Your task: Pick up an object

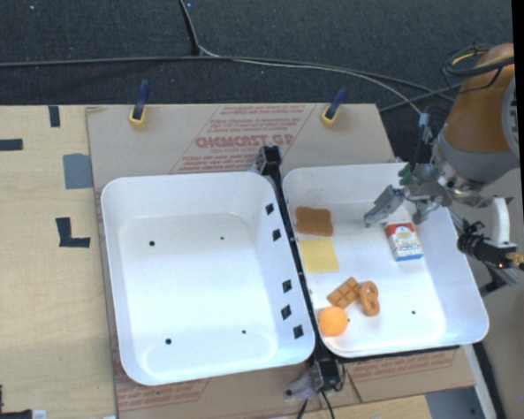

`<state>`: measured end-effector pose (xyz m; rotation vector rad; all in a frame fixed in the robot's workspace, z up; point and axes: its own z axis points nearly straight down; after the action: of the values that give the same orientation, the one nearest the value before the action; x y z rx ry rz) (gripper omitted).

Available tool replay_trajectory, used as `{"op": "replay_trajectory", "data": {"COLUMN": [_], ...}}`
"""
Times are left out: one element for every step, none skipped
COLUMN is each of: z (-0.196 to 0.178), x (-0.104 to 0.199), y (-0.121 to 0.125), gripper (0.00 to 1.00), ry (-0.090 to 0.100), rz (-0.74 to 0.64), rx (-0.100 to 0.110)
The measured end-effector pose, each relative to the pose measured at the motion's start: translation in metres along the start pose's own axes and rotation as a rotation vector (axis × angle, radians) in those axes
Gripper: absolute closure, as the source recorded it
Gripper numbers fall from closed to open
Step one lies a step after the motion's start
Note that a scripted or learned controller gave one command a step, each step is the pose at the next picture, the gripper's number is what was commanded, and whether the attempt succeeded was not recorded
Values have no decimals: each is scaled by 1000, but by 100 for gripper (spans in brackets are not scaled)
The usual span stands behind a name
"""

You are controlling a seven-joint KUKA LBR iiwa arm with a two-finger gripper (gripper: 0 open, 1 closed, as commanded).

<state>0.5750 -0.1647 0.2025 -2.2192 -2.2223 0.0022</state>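
Small carton (pixel 406 240) is my pick here, sitting right of centre in the frame, in the right bin (pixel 459 325). It's the chunkiest item, ahead of the yellow slice (pixel 319 256), brown slab (pixel 313 220), waffle piece (pixel 343 293), pretzel (pixel 369 298) and orange ball (pixel 333 321). My gripper (pixel 392 201) hovers just above and left of it, fingers spread, nothing between them. Looks light and stiff-ish, probably crushable, so I'd pinch its long flat sides gently.
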Motion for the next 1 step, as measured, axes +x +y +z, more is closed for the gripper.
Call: {"op": "replay_trajectory", "data": {"z": [113], "x": [26], "y": [-88], "gripper": [0], "ry": [6], "rz": [3], "rx": [13]}}
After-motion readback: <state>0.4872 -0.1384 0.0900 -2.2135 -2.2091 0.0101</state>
